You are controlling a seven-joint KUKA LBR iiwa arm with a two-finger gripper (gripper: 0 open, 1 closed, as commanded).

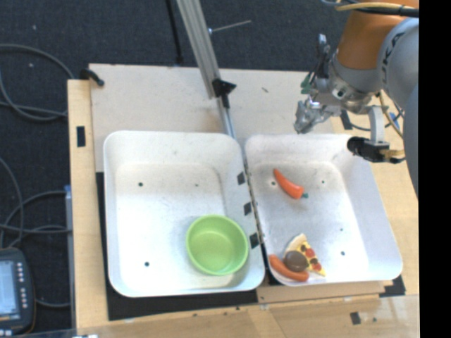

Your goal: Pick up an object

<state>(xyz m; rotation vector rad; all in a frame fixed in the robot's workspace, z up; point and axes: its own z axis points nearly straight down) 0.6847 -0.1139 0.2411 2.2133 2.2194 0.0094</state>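
Left bin (127, 189): holds green bowl (217, 244), near corner.
Right bin (366, 217): carrot (288, 184) mid-floor; pizza slice (304, 253) and sausage (287, 268) at near edge.
My pincer (307, 117): above right bin's far rim; opening and contents — cannot tell.

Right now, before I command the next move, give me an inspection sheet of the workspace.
Surface: wooden bench bearing two white bins, left bin and right bin.
Job's things: orange carrot mid right bin; pizza slice, brown lump and sausage at its near left corner; green bowl in left bin.
Clutter: nothing seen.
Grippers: pincer above right bin's far rim, nothing seen in it.
Cables: loops on the floor, left.
Surroundings: slanted metal post; handheld screen.
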